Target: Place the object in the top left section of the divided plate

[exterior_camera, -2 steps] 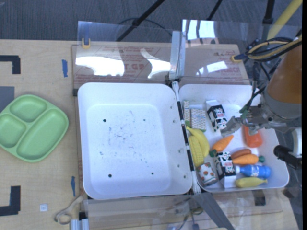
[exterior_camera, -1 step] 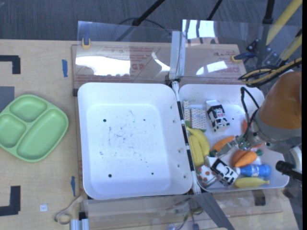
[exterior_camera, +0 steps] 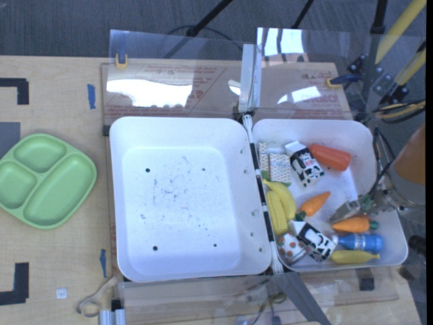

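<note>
The green divided plate (exterior_camera: 90,170) lies on the wooden bench at the far left, with nothing in its three sections. Its top left section is the small one at the back. My gripper (exterior_camera: 345,212) reaches in from the right and sits low in the right bin (exterior_camera: 365,135). It is just above an orange carrot (exterior_camera: 353,225) and to the right of a smaller carrot (exterior_camera: 315,202). Whether it holds anything is unclear from here.
The right bin also holds a red pepper (exterior_camera: 331,156), a cow-patterned carton (exterior_camera: 306,166), a banana (exterior_camera: 281,198), a blue bottle (exterior_camera: 360,242) and several other toys. The left bin (exterior_camera: 177,193) lies between the gripper and the plate. Clear panels stand behind both bins.
</note>
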